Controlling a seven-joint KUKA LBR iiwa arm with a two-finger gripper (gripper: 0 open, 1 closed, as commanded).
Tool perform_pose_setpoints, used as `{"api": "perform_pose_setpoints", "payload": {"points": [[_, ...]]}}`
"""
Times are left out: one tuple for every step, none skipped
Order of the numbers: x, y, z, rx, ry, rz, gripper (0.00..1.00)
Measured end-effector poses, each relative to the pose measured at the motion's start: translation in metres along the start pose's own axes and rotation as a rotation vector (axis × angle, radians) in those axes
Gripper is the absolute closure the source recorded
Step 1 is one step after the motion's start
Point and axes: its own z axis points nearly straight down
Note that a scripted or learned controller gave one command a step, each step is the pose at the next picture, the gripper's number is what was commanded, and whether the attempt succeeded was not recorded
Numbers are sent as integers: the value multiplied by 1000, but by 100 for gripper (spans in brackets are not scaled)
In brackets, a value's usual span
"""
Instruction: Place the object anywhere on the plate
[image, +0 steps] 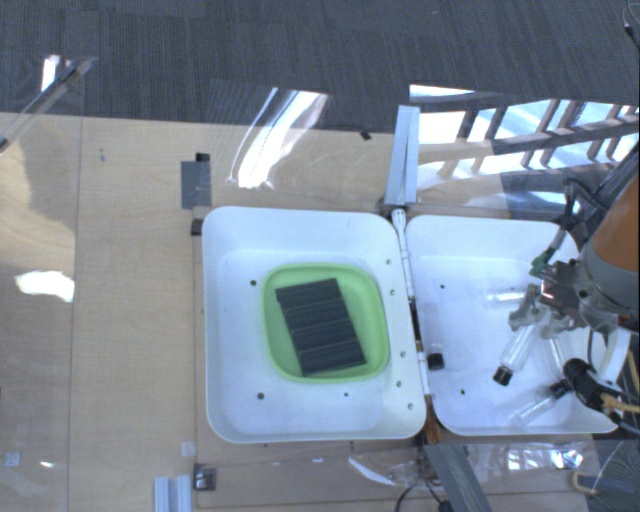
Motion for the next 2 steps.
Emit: {"api": "perform_pose_setpoints", "payload": {"points": [[82,-32,20,2,1,-1,100],[81,-32,20,2,1,0,0]]}}
